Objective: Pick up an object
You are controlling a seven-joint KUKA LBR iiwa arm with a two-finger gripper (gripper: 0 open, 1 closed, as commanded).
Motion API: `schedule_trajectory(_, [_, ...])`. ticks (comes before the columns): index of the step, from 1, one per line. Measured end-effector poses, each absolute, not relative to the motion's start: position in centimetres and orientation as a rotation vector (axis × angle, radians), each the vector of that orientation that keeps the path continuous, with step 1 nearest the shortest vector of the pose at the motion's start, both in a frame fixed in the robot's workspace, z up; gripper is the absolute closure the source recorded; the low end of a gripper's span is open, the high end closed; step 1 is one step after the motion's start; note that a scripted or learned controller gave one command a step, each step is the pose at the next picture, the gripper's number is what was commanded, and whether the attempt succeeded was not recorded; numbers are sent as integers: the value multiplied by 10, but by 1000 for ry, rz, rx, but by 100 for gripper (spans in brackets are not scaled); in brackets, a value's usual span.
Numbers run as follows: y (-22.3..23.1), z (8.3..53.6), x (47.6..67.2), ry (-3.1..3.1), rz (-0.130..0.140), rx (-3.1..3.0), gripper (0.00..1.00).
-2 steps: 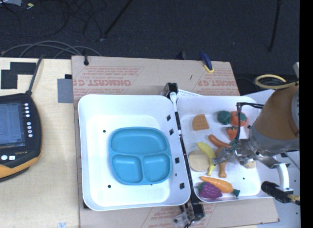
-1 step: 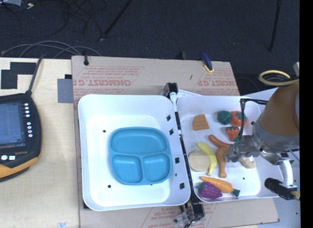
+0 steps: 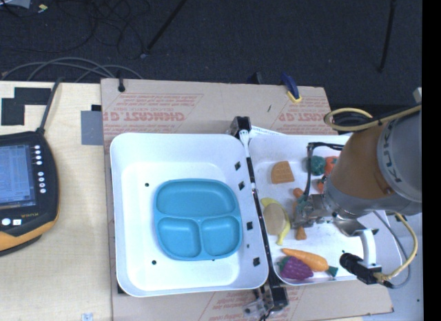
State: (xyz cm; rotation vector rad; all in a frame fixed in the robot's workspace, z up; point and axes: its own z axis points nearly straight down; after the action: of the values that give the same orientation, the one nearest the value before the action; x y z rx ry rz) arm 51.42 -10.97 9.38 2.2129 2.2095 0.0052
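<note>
There are two white bins [image 3: 131, 175], one blue divided plate [image 3: 196, 218], one carrot [image 3: 305, 257], one purple grape bunch [image 3: 296, 268] and one bread slice [image 3: 281, 172] (other small foods are unclear).

Bench [image 3: 69, 106]: light wood surface. Cardboard sheet [image 3: 207, 106], printed, lying flat on it beneath the hand [image 3: 302, 215]. On the cardboard, two shallow white bins side by side: right bin [image 3: 289, 149] under the hand, left bin [image 3: 131, 175] beside it, away from the arm. Pendant with screen [image 3: 24, 185] on the bench, well apart from the hand, past the left bin.
</note>
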Motion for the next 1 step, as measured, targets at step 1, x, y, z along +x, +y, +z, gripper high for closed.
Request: schedule_trajectory(1, [-4,194,558,2230,13,2207,100])
